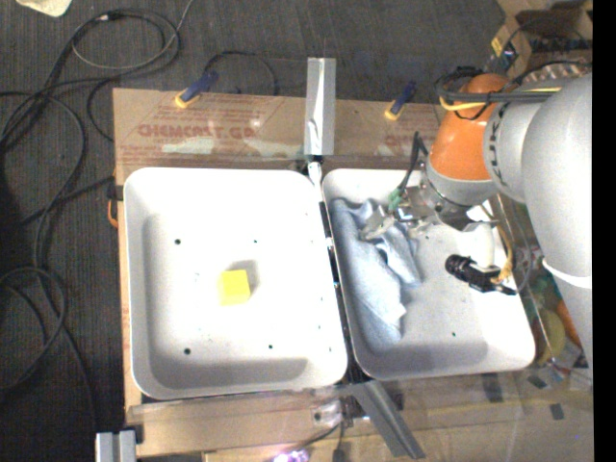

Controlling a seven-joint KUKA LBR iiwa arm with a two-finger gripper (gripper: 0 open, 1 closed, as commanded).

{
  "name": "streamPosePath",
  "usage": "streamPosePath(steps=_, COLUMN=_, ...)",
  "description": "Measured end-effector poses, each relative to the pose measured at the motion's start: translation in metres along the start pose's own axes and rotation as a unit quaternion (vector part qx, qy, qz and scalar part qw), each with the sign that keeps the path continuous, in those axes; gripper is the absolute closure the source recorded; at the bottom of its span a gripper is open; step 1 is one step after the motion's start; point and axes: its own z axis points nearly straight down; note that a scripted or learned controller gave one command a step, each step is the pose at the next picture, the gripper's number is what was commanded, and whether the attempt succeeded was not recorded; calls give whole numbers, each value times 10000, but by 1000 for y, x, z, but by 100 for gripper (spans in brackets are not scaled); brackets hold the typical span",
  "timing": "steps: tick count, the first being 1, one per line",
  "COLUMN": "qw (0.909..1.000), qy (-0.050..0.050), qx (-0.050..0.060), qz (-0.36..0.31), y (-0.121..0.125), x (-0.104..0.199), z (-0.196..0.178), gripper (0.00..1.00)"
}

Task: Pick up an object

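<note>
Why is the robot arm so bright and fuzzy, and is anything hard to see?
In the camera view, the grey arm glares almost white at the right and looks soft. The gripper over the pale blue cloth is blurry, so its details are lost. The yellow block in the left bin looks clear, with hardly any shadow. The floor is dim.

The cardboard sheet (207, 133) behind the left bin (144, 258) carries faded red lettering. It is too blurred to read reliably.

Left bin (144, 258): open floor around yellow block (235, 287). Right bin (481, 349): crumpled cloth (390, 268) fills left half, arm (539, 152) overhangs.
</note>
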Motion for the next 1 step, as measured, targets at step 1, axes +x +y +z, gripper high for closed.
streamPosePath(steps=1, qw=10000, qy=17, qx=-1, qz=-2, y=1, x=1, z=-9, gripper=100)
